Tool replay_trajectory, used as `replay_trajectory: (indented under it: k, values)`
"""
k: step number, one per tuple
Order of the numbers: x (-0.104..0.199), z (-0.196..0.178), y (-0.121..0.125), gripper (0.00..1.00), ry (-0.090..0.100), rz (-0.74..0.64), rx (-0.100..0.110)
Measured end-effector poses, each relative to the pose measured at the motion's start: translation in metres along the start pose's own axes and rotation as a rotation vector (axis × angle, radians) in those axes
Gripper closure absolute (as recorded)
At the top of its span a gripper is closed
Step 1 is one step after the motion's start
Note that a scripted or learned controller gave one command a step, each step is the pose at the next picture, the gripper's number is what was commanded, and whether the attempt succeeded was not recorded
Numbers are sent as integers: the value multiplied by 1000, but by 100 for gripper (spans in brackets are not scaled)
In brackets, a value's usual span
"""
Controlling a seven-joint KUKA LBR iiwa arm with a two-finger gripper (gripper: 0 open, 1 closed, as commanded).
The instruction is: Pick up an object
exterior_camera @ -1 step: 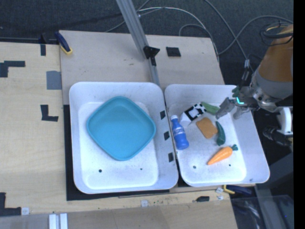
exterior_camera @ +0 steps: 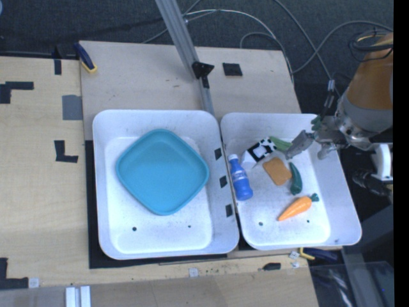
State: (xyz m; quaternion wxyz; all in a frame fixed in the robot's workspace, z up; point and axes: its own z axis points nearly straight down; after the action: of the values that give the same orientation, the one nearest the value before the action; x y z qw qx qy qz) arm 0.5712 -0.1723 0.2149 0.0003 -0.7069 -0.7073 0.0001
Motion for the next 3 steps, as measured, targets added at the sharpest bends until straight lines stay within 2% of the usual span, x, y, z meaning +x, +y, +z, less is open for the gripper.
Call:
replay_trajectory:
  k: [3]
  values:
    - [-4,127,2,0,-1,0,0]
